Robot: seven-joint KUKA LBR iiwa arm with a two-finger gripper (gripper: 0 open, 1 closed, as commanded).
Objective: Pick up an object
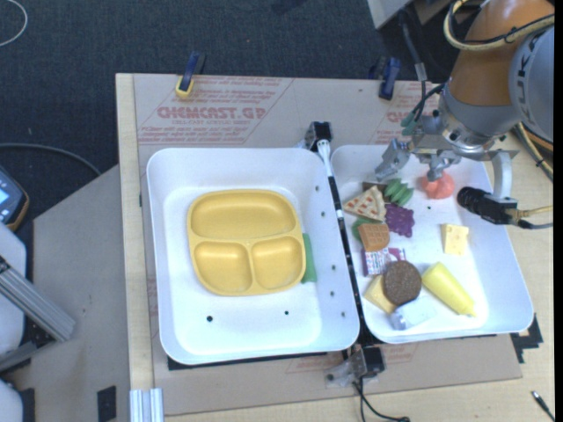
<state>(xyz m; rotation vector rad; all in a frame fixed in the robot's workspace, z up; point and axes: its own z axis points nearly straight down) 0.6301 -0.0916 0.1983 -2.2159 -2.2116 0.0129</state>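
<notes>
The claw (413,161) hangs over the far part of the right bin (510,280), its fingers spread, with nothing between them. Toy food lies below it: a pizza slice (367,205), purple grapes (401,219), a yellow cone (449,289). A yellow tray (245,240) sits in the left bin (167,236).

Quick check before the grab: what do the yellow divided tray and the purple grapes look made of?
Yellow divided tray: likely molded plastic, smooth with a soft sheen and rounded compartment edges. Purple grapes: probably toy plastic or rubber, uniform colour; too small to be sure.

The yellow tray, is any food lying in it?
No. The yellow tray in the left bin holds nothing; the toy foods lie in the right bin.
</notes>
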